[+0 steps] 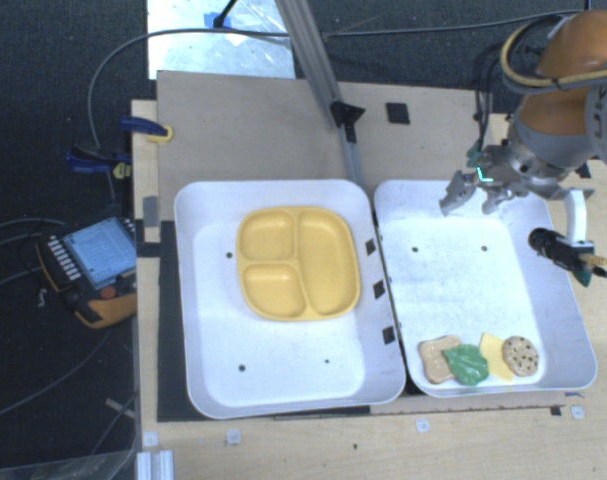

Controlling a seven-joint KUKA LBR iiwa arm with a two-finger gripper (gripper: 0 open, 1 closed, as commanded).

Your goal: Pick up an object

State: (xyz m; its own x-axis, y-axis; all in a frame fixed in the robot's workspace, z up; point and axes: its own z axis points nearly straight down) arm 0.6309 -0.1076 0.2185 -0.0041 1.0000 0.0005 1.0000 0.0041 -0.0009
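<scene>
The pincer [473, 198] hangs over the far edge of the right bin [463, 278], near that bin's back wall; its two fingers are spread apart with nothing between them. The arm [563, 78] comes in from the right, orange band above the wrist.

Candidate things to pick sit in a tight cluster at the near edge of the same bin: a toast slice [438, 358], a green leafy piece [469, 365] overlapping it, a yellow cheese wedge [496, 356] and a cookie [521, 355] at the right end. All four touch or overlap in a row running left to right along the bin's front wall.

Key relation: the cluster lies well apart from the pincer, toward the camera, nearly the whole bin floor between them. The row's long axis runs across the bin, so the pincer likely needs to travel toward the near wall and then drop. The cookie looks like the easiest target, since its right side is free. Risk: crowding, fingers may catch two pieces.

The left bin [213, 368] holds a yellow divided plate [298, 263], three compartments. Both bins rest on the worktop [243, 118].
</scene>
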